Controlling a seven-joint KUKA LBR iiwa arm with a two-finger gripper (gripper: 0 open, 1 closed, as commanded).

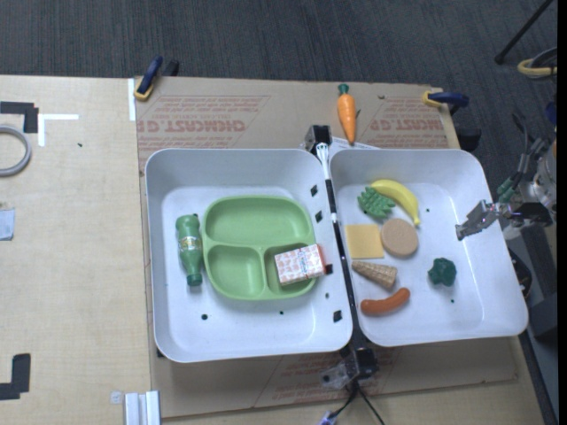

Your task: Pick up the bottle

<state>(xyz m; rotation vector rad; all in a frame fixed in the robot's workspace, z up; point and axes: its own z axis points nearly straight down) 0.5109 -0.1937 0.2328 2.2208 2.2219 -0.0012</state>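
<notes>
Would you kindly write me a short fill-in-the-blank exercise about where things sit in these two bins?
1. The green bottle lies in the ___ bin, beside the green divided tray.
2. The small carton rests on the ___.
3. The gripper hangs over the ___ bin's far side, away from the bottle.
4. The carrot lies ___ both bins, on the cardboard.

Missing words: left; tray; right; outside

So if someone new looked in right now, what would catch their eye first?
Probably the green divided plate in the left bin, with a small carton in one compartment and the green bottle lying beside it. Next, the toy food in the right bin, led by the yellow banana, with the gripper at that bin's right edge.
</notes>
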